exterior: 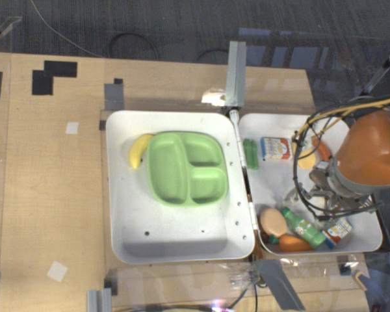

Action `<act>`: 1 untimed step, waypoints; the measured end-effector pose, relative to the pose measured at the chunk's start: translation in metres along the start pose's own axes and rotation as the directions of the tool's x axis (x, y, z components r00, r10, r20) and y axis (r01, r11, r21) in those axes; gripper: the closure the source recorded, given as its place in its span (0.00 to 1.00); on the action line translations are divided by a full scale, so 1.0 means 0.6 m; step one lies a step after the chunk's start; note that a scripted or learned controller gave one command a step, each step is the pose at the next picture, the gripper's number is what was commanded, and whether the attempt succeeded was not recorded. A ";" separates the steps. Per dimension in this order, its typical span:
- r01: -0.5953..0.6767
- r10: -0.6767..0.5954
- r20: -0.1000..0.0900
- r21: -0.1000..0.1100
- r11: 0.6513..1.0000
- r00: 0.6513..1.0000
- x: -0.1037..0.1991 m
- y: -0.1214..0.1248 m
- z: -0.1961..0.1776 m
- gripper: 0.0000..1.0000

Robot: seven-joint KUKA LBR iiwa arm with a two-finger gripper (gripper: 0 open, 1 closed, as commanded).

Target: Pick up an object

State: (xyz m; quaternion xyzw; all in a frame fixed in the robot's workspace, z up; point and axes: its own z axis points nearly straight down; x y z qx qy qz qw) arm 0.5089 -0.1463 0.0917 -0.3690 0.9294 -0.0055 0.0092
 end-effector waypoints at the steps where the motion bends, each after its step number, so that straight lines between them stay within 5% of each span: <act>1: 0.104 -0.104 0.003 -0.003 0.995 0.995 -0.133 -0.037 0.004 0.00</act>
